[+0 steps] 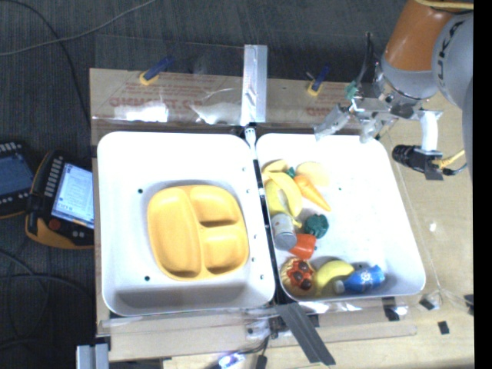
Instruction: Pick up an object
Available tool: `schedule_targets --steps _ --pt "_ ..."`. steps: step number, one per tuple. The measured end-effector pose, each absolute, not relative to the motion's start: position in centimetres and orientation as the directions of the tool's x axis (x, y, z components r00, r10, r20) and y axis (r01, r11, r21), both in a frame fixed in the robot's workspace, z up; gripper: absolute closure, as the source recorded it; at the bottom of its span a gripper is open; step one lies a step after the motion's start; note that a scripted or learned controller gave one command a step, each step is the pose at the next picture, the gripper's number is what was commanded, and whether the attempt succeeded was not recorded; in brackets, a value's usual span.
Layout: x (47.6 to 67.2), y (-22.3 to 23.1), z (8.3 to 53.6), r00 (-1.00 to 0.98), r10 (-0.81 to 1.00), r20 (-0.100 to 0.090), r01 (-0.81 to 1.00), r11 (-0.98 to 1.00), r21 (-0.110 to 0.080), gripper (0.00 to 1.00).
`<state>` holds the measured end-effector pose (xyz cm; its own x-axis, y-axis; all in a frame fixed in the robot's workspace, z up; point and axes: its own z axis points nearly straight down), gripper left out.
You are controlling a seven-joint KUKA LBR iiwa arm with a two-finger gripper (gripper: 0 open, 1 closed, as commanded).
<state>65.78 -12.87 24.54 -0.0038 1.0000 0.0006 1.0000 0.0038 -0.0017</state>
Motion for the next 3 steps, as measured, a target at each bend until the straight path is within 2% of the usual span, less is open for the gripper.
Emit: schedule_targets --steps 1,2,3 --pt "65.8 -12.7 25.4 -0.006 1.0 0.0 1.0 0.006 -0.003 1.0" --pt "65.8 -12.8 25.4 -0.006 1.0 0.0 1.0 0.006 -0.003 0.0" --pt "62.3 -10.7 14.1 -0.132 0.991 0.001 0.991 0.132 -0.003 0.0"
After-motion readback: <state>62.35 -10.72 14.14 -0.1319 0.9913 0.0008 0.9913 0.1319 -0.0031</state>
